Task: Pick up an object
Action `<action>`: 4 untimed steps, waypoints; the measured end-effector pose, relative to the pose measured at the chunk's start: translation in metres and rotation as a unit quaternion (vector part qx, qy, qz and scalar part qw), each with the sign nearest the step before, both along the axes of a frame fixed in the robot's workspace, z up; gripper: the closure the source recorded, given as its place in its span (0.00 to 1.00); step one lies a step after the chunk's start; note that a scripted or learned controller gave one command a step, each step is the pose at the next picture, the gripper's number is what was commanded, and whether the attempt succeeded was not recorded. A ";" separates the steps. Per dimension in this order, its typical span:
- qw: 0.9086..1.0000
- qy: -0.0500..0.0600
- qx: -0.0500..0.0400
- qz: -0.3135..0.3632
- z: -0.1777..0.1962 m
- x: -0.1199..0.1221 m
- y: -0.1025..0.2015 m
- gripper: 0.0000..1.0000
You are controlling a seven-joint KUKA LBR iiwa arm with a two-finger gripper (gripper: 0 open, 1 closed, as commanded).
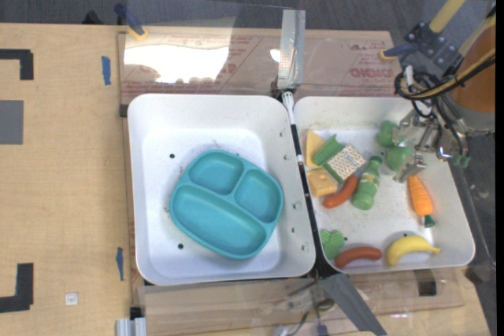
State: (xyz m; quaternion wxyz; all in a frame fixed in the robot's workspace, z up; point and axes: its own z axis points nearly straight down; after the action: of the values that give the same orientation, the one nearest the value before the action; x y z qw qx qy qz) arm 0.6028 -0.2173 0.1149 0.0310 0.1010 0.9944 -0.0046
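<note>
Camera view: gripper (pixel 415 144) hovers in the right bin (pixel 465 232) above a green toy (pixel 396 157) — likely light, stiff, slick plastic; grip across its middle. Pincer state: cannot tell.

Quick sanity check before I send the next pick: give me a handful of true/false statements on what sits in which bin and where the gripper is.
1. The teal divided plate lies in the left bin. True.
2. The banana lies in the left bin. False: it lies in the right bin, near its front right corner.
3. The gripper is over the right bin's far right part. True.
4. The carrot rests on the teal plate. False: it lies on the right bin's floor, near the right wall.
5. A red sausage lies just left of the banana. True.
</note>
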 end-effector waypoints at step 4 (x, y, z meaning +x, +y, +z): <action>0.999 0.025 0.008 -0.035 -0.026 -0.067 0.047 0.00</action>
State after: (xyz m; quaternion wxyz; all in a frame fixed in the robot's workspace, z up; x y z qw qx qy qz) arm 0.5360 -0.1707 0.0884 0.0053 0.1357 0.9907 -0.0001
